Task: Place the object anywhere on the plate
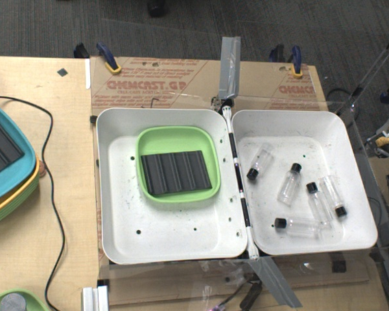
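**Item Count: Bench and Bins**

White bins: two, the left bin (117, 238) and the right bin (350, 238), side by side.

Green plate (149, 141): one, in the left bin, bearing one dark ribbed insert (176, 172).

Clear vials with black caps: five, all in the right bin, at (259, 161), (290, 183), (318, 203), (332, 196) and (298, 227).

Blue-handled clamps: two, at (108, 57) and (296, 62).

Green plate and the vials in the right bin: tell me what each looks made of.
Green plate: probably molded plastic, matte, evenly colored with rounded corners; its dark ribbed insert looks like rubber or plastic. Vials: clear glass or plastic, see-through bodies, black caps.
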{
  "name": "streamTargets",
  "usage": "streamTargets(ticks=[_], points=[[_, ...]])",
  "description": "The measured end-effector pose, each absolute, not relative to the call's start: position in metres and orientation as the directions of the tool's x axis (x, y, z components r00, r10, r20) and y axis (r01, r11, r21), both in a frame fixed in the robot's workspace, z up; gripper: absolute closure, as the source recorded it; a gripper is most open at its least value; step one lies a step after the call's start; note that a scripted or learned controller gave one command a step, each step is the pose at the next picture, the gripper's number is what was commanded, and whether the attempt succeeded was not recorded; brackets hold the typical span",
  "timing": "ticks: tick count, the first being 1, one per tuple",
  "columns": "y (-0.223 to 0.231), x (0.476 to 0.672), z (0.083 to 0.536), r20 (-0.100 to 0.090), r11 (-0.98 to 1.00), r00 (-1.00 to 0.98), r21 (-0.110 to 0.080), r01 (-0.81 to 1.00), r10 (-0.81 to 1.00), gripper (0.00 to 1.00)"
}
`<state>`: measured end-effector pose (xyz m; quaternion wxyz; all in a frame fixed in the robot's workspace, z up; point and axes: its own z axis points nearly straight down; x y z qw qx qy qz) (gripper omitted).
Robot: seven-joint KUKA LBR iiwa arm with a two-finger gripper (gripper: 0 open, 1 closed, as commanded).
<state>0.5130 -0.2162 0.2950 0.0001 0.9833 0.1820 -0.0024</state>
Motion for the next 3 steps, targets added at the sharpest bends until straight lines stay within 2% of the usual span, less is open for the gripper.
streamTargets(ticks=[1, 2, 3], points=[[-0.222, 0.494, 0.314, -0.006, -0.979, 0.979, 0.000, 0.203, 0.203, 0.00], [-0.222, 0.485, 0.277, -0.006, -0.980, 0.980, -0.002, 0.199, 0.199, 0.00], [-0.222, 0.477, 0.265, -0.006, -0.980, 0.980, -0.002, 0.198, 0.198, 0.00]])
